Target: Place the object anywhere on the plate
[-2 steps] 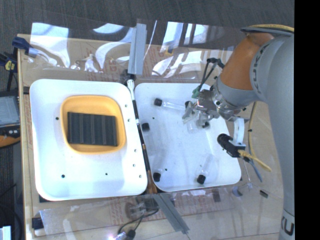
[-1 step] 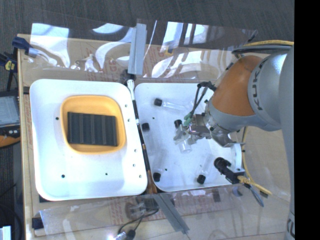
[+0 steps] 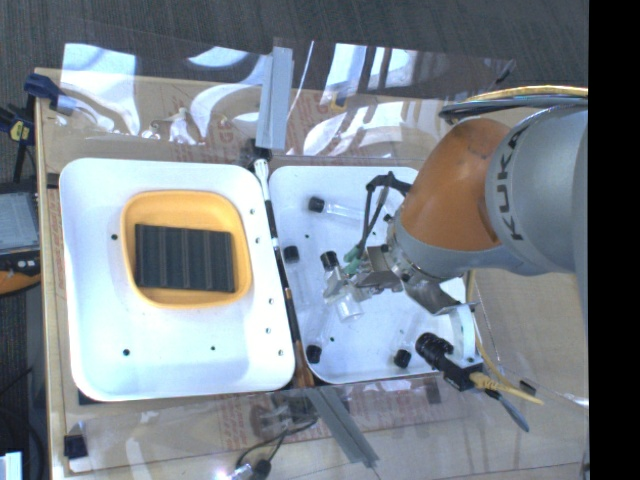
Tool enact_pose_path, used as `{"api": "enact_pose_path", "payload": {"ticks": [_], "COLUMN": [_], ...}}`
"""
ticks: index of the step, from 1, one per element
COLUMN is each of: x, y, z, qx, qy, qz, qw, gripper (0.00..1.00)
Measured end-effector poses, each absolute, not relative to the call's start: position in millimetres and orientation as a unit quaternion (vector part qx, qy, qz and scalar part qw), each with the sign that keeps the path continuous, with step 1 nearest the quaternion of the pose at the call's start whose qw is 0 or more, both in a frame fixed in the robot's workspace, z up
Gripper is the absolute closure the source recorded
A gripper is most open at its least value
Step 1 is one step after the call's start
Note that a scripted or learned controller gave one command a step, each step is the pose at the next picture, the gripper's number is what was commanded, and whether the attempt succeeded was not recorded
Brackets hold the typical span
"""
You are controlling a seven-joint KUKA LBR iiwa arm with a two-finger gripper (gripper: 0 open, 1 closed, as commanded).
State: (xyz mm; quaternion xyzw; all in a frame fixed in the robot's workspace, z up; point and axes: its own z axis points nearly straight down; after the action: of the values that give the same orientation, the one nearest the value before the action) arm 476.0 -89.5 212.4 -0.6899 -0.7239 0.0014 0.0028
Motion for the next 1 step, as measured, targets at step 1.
{"api": "enact_pose_path", "payload": {"ticks": [1], "x": [511.6], "y": [-44.9], "z": [227.1], "qx": [-0.621], "qy": [-0.784], "qz": [0.0006], "qw": [0.001], "gripper": [1.0]}}
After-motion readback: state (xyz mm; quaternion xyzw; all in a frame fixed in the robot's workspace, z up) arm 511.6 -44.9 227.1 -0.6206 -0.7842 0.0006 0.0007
